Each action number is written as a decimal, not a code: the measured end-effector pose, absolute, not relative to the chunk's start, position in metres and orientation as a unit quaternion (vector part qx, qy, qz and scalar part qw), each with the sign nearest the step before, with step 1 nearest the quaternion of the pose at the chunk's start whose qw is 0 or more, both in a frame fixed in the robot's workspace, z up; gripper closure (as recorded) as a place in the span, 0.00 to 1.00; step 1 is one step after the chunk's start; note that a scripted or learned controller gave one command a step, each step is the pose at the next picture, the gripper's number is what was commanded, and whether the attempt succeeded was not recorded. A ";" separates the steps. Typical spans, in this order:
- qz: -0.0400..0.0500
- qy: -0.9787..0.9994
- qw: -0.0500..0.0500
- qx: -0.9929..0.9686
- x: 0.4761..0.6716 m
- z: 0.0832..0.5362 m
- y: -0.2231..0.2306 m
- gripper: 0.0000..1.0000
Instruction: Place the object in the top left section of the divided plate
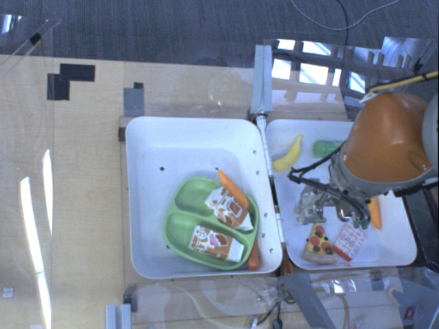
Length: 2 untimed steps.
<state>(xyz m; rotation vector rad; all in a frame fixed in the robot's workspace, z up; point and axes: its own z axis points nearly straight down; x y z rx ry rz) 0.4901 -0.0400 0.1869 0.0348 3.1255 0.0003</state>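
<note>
while the metal gripper [317,208] hangs over the right bin [405,249], whether open or closed i cannot tell, two printed cartons [228,207] lie in the glossy green divided plate [180,230].

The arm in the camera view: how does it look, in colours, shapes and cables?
The arm shows a big rounded orange dome with a grey edge at its right. Below it sits a darker grey wrist ring. Thin black cables run from the wrist toward the end effector, a small assembly of bare silvery metal with dark parts. No markings are readable.
</note>
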 end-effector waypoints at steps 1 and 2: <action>0.000 0.988 0.011 -0.154 0.504 0.228 -0.010 1.00; -0.001 0.988 0.021 -0.152 0.508 0.241 -0.009 1.00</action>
